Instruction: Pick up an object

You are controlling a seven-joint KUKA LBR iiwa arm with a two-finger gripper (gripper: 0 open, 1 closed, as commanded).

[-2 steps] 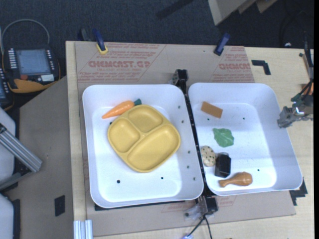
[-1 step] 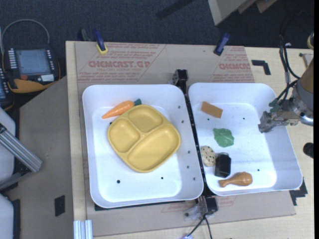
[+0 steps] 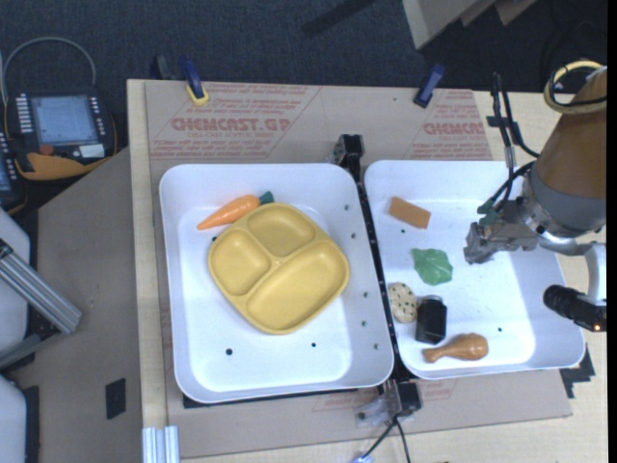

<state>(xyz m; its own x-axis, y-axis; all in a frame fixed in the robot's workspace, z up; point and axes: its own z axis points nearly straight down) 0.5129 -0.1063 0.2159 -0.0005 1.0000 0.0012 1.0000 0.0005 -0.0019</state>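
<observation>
In the right bin (image 3: 540,345) lie an orange-brown block (image 3: 410,212), a green leafy piece (image 3: 433,265), a speckled cookie (image 3: 403,302), a black object (image 3: 430,319) and a tan drumstick (image 3: 459,349). My gripper (image 3: 479,245) hangs over the right bin, just right of the green piece and above it in the view. Nothing shows between its fingers. In the left bin (image 3: 193,345) a yellow divided plate (image 3: 278,267) sits with a toy carrot (image 3: 229,211) at its upper left edge.
The arm (image 3: 574,162) comes in from the right over the right bin's far side. A divider (image 3: 371,258) runs between the two bins. A pendant with a screen (image 3: 58,123) lies off the bench at the left.
</observation>
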